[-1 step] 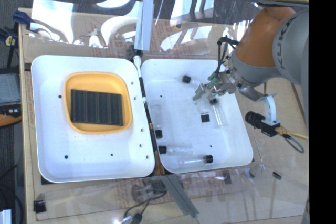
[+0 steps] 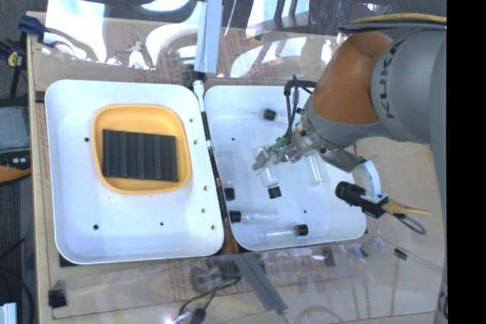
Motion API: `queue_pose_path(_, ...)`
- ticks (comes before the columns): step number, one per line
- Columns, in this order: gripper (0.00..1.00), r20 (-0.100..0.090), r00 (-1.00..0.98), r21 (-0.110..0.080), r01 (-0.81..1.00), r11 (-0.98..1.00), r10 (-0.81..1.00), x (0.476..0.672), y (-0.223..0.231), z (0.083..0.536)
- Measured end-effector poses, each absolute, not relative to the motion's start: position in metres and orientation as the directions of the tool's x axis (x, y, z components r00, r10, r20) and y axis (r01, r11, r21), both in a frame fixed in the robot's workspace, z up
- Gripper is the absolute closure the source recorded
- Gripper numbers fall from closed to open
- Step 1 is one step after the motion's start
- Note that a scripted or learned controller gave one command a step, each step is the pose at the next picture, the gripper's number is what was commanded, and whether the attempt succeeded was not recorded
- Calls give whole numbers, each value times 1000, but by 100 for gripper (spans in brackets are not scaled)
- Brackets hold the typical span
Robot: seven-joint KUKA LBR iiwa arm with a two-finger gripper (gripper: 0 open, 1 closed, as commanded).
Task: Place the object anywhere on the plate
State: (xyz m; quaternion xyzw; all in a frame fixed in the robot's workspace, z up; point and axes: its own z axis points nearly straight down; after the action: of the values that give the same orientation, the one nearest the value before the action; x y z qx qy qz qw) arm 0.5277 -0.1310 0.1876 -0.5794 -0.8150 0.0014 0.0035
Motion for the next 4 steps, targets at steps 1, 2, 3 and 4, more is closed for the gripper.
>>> queue_pose_path(1,100,3,-458,-3,889,458,889,476,-65,202)
queue_pose_path(2,0,2,-457,-3,889,457,889,476,-65,202)
queue_pose_path(3,0,3,-662,-2,750,662,750,477,-39,192)
queue_pose_path(4,100,3,-663,-2,748,664,748,478,-39,202)
